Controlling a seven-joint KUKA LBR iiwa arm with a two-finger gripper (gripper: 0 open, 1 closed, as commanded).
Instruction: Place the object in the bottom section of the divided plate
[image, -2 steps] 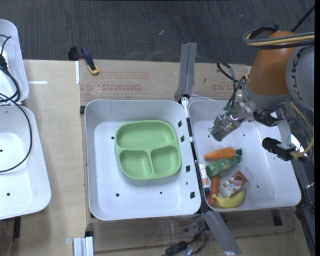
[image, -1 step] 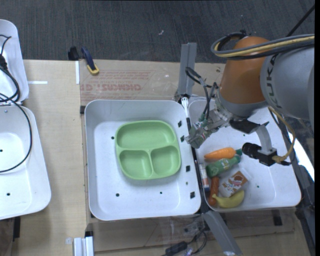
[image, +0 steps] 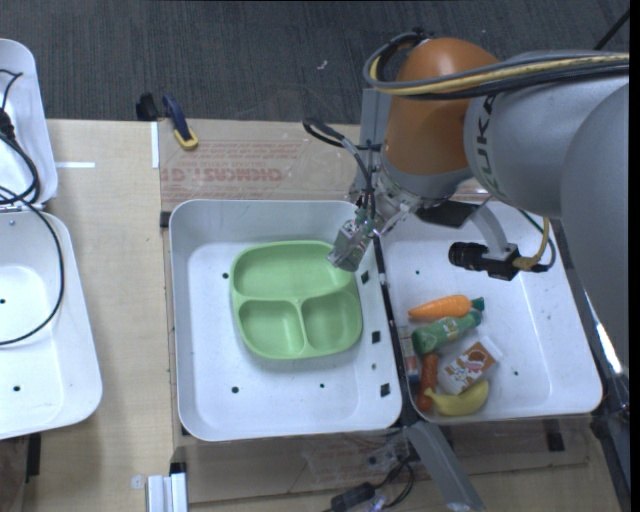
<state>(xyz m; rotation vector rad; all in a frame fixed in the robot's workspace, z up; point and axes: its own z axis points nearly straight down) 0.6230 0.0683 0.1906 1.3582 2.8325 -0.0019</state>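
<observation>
Bench, two white bins; jaws (image: 350, 247) over green divided plate (image: 296, 298) rim, opening unclear.

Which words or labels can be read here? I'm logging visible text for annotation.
"KU", part of a brand name, runs sideways on the grey arm.
Red mirrored print on the cardboard sheet behind the bins: too faint to read.
Print on the snack packet: too small to read.
</observation>
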